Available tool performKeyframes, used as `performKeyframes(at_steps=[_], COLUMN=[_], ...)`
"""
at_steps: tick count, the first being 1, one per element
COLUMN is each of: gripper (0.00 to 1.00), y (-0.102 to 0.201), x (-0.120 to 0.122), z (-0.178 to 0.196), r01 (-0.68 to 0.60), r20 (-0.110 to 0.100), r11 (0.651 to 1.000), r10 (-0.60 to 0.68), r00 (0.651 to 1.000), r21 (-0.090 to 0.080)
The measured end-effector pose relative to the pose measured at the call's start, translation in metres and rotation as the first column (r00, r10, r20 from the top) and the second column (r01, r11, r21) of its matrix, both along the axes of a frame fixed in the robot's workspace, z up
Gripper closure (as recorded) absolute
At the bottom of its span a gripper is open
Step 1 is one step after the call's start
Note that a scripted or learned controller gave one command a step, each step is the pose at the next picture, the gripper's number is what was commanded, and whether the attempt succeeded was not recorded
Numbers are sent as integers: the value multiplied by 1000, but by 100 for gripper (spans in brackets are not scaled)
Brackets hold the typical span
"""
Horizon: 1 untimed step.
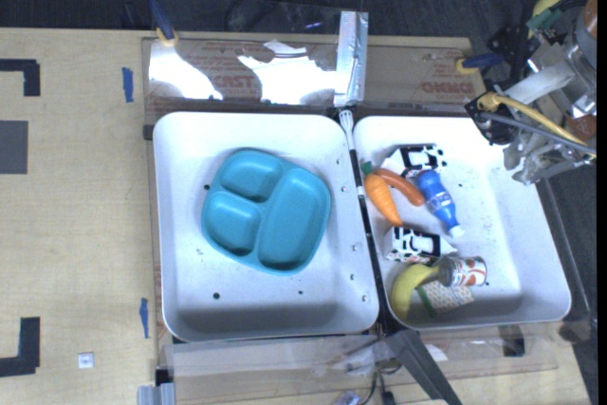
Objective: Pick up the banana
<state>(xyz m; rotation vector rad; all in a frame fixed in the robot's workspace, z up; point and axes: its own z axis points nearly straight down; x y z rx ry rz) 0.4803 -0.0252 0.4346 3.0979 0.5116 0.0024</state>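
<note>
We saw the banana point(408, 285) by the right bin's point(541, 261) front-left corner, touching a can point(462, 273). We judged it soft and curved, best gripped mid-body. Of the claw point(531, 161) at the bin's right edge, we could not tell the state.

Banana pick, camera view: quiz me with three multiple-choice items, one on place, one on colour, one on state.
1. Where does the banana lie?
A. near front-left corner of the right bin
B. on the blue plate
C. on the bench outside the bins

2. What colour is the divided plate in the left bin?
A. red
B. blue
C. yellow

3. How does the banana stand with the can?
A. far apart, in different bins
B. right beside it
C. stacked on top of it

Key: 1 A, it sits low in the right bin by the divider. 2 B, the plate is plainly blue. 3 B, both crowd the same corner.
</note>
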Motion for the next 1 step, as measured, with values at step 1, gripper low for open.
performKeyframes(at_steps=[1], gripper=[100], y=[110], x=[0], z=[0], r01=[-105], r20=[1], r11=[994], r10=[105], r00=[994], r21=[0])
